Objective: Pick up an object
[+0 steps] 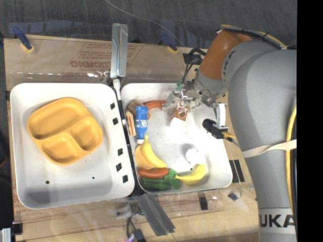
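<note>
My gripper (180,104) hangs over the back of the right bin (212,150), reaching in from the right. A small reddish-brown object (180,114) sits right at its tip; whether it is gripped is unclear. Left of it lie an orange sausage-shaped toy (154,105) and a blue bottle (141,117). Toward the bin's front are a yellow banana (149,155), a red sausage (154,173), a green piece (160,183), a second banana (195,174) and a white lump (192,155).
The left bin (30,190) holds a yellow divided tray (63,130). A metal divider bar (119,49) rises between the bins at the back. The grey arm (262,110) covers the right bin's right edge. A black part (213,128) juts in beside the wrist.
</note>
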`<state>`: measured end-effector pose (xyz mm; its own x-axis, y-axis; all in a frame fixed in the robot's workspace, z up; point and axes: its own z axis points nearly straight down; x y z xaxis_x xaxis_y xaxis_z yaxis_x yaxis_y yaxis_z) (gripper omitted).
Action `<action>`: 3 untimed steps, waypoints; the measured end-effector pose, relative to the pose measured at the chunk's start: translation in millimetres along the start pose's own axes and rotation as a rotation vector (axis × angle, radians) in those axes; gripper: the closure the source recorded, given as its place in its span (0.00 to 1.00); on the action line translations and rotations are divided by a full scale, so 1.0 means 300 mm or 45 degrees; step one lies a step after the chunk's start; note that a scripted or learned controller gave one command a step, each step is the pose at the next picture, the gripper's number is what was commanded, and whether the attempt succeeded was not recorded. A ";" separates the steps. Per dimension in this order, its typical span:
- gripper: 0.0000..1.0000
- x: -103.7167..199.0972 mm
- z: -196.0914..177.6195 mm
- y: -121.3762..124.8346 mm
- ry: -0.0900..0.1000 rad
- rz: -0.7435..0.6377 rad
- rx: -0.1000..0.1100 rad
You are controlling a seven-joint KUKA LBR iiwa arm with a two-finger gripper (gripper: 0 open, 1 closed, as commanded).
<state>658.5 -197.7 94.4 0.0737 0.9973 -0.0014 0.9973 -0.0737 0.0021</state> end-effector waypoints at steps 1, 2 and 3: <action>1.00 0.005 -0.036 0.003 -0.001 -0.009 0.000; 1.00 0.218 -0.318 -0.015 0.003 0.228 -0.002; 1.00 0.184 -0.390 -0.026 0.002 0.264 0.002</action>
<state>654.6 -141.8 211.4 0.2770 0.9609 0.0004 0.9609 -0.2770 0.0005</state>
